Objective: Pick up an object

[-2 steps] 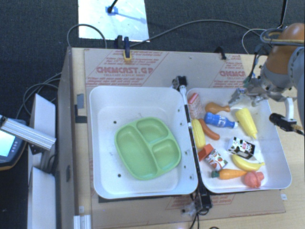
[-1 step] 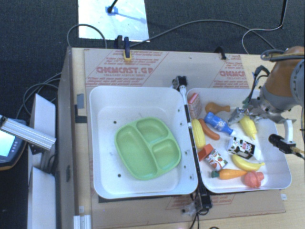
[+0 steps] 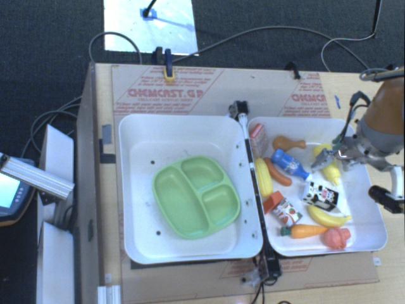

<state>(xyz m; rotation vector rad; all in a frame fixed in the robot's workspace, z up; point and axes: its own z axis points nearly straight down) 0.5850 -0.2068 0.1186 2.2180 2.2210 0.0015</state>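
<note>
Well, the arm (image 3: 383, 116) leans in over the right bin (image 3: 374, 230) from its far right side, and the gripper (image 3: 333, 159) hangs low above the toys, close to a small yellow piece (image 3: 330, 172) by the blue bottle (image 3: 290, 164); I can't tell from here whether anything sits between its tips. The right bin is crowded: a drumstick (image 3: 289, 144) near the back, the bottle slanting across the middle, a sausage (image 3: 278, 173) just under it, corn (image 3: 263, 177) lying along the left wall, and a pink can (image 3: 255, 132) tucked in the back left corner. Nearer the front lie a cow-patterned carton (image 3: 321, 196), a banana (image 3: 328, 217) touching its lower side, a red-and-white box (image 3: 286, 212), a carrot (image 3: 302, 231) and a pink lump (image 3: 337, 237) hard by the front rim. Bare floor shows mostly along the right wall and in the back right corner, beneath the arm. The left bin (image 3: 136, 163) holds a green tray (image 3: 196, 196), set a little toward the shared wall, with open white floor around it on the left, back and front. The two bins meet edge to edge at a clamp (image 3: 239, 111), on a board (image 3: 209, 87) that leaves a margin at the back.
</note>
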